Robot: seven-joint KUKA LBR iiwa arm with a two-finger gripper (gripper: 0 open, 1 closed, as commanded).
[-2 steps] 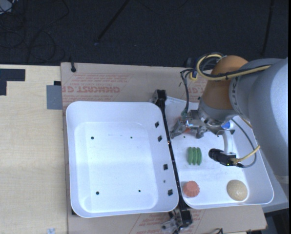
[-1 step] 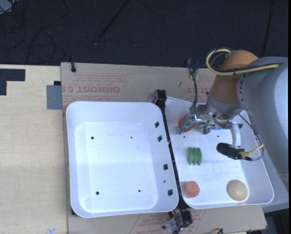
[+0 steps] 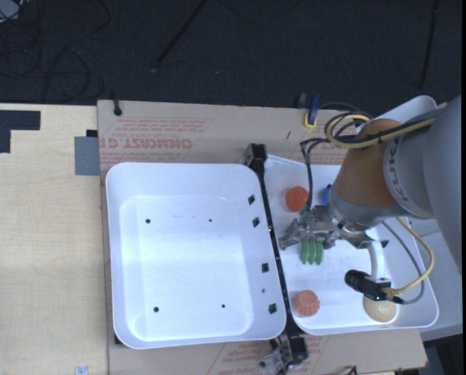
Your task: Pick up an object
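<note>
Surface: a cardboard-covered bench point(image 3: 178, 131) under a dark backdrop, with two shallow white bins side by side on it.
My gripper: my gripper point(image 3: 310, 234) hangs low inside the right bin point(image 3: 335, 283), near that bin's left wall. From this slanted top view I cannot tell whether it is spread apart or closed together.
My arm: my arm point(image 3: 366, 178) reaches in from the right, the orange band sitting just above the wrist.
Task's thing: the green ribbed object point(image 3: 312, 254) lies on the right bin's floor, just at the near side of my gripper, touching it or very close to it. I cannot tell whether it is gripped.
Long axis: the green ribbed object looks elongated. I judge its long axis runs roughly from the bin's far side to its near side, tilted a little. Which end is the head I cannot tell.
Nearby: a round orange piece point(image 3: 295, 199) sits just beyond my gripper, toward the far wall. A second orange piece point(image 3: 305, 303) lies near the front wall. A pale ball point(image 3: 381, 311) rests in the front right corner.
Further out: the left bin point(image 3: 186, 233) is across the dark divider point(image 3: 268, 225).
Progress: I judge the reach is done and the grasp is in hand. No object shows lifted clear of the floor.
Left to do: secure the green ribbed object, then raise it.
</note>
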